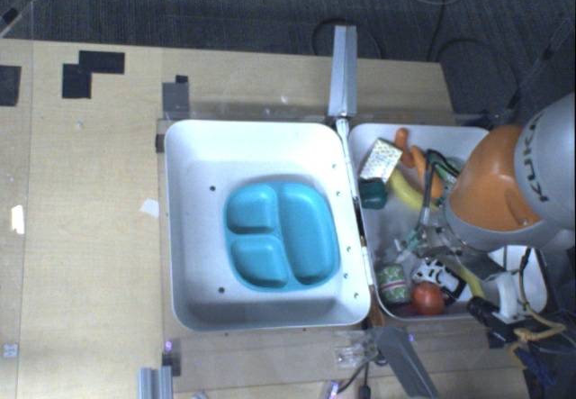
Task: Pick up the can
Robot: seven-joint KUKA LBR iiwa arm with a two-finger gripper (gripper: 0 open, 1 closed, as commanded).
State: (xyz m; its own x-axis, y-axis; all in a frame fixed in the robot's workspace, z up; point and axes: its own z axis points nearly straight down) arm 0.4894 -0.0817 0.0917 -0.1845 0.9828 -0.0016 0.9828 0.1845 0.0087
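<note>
The can [391, 281], small with a green patterned label, stands in the front left corner of the right bin [468, 131]. My gripper [421, 240] reaches down into that bin from the right, under the orange band of the arm [490, 181]. It hangs just above and to the right of the can, over the clutter. I see nothing held in it.
Around the can lie a red round fruit [428, 299], a black-and-white item [434, 274], a yellow banana [404, 189], a dark green object [373, 194], a white dotted box [382, 158] and an orange carrot [412, 157]. The left bin [193, 208] holds a blue divided plate [281, 234].
</note>
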